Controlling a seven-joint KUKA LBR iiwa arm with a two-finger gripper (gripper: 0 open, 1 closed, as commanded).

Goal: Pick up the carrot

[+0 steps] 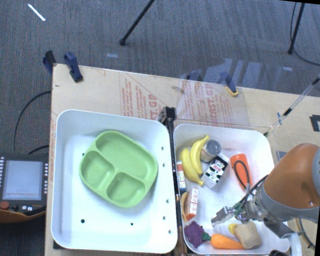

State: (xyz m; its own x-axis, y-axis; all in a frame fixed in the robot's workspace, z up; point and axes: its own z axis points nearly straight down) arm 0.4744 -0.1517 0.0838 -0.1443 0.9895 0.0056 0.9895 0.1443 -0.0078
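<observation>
hand [226, 212] over right bin [262, 140], just above carrot [228, 242], opening unclear

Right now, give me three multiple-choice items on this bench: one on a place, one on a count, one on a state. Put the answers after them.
1. Where does the carrot lie?
A. On the green tray
B. Along the near edge of the right bin, beside the purple grapes
C. On the carpet

2. How many compartments does the green tray have?
A. One
B. Three
C. Six

3. What is the carrot's state?
A. Lying flat on the bin floor
B. Lifted above the bin
C. Standing upright on the tray

Answers: 1 B, the orange carrot lies at the right bin's near edge, right of the grapes. 2 B, ridges split the tray into one long section and two smaller ones. 3 A, it rests on its side on the white floor, under the gripper.
</observation>
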